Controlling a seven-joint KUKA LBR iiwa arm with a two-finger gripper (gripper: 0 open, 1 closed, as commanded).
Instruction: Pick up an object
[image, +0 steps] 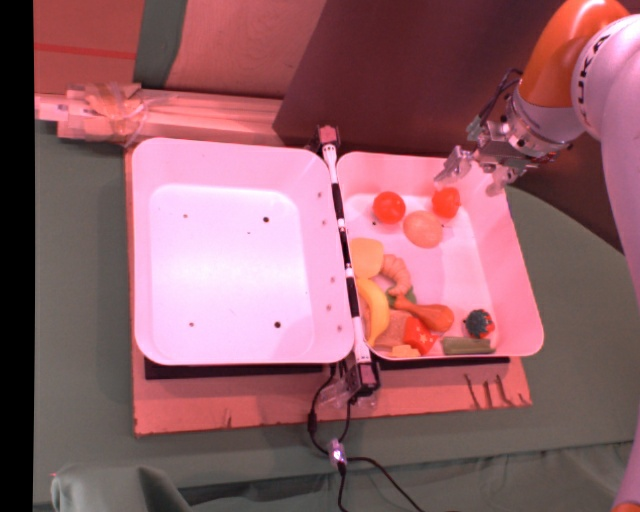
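You've got 2 white bins side by side mid-frame: left bin (160, 170) and right bin (515, 290), split by a black-and-white strip (343, 250) running top to bottom.

All the pickable stuff sits in the right bin. Count:
- 2 red-orange tomatoes: one (389, 207) upper centre of the bin, one (446, 201) just right of it, near the top rim.
- 1 pale peach-coloured round fruit (424, 229), just below and between those two, touching or nearly.
- 1 banana (375, 305) along the bin's left wall, lower half.
- 1 carrot (432, 314) lying across, right of the banana.
- 1 red pepper-like piece (420, 338) under the carrot.
- 1 green cucumber-like piece (467, 346) at the bottom rim.
- 1 small strawberry-like item (479, 322) just above it.
- Some pale pieces piled at the left wall above the banana; can't tell exactly what or how many.

The gripper (471, 165) hangs at upper right of frame, over the right bin's top rim, just above the right-hand tomato and apart from it. 2 fingers spread wide, nothing between them. 1 arm (580, 70), w/ orange band, comes in from the upper right corner.
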